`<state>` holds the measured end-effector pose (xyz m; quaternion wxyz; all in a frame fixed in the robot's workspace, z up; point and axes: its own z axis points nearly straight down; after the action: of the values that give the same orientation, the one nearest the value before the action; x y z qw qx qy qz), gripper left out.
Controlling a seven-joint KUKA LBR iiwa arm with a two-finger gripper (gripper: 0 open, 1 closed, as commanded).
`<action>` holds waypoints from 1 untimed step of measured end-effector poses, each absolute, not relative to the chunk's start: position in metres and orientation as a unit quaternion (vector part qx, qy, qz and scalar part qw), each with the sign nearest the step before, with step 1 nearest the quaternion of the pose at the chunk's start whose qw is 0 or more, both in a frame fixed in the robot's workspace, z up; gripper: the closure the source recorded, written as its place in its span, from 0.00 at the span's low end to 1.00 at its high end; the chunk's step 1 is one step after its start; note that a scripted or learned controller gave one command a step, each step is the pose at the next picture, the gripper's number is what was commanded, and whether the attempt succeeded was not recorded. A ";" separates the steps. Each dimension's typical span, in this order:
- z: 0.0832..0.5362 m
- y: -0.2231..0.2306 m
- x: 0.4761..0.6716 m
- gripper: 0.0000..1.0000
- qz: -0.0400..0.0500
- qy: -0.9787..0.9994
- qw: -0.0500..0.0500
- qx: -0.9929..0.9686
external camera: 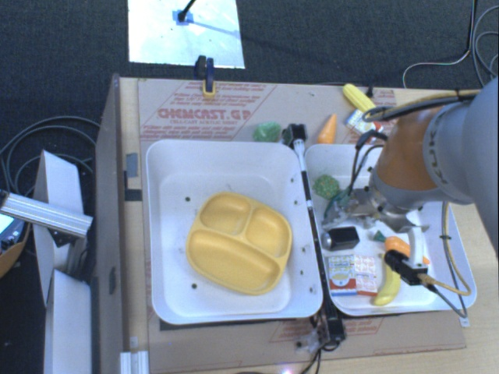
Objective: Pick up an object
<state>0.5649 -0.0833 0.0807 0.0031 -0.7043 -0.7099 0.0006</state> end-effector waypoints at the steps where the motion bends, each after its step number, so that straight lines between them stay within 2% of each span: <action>1: 0.084 -0.086 0.536 0.00 0.000 -0.707 0.001 -0.707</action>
<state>0.5361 -0.0863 0.0841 0.0008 -0.7069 -0.7073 0.0003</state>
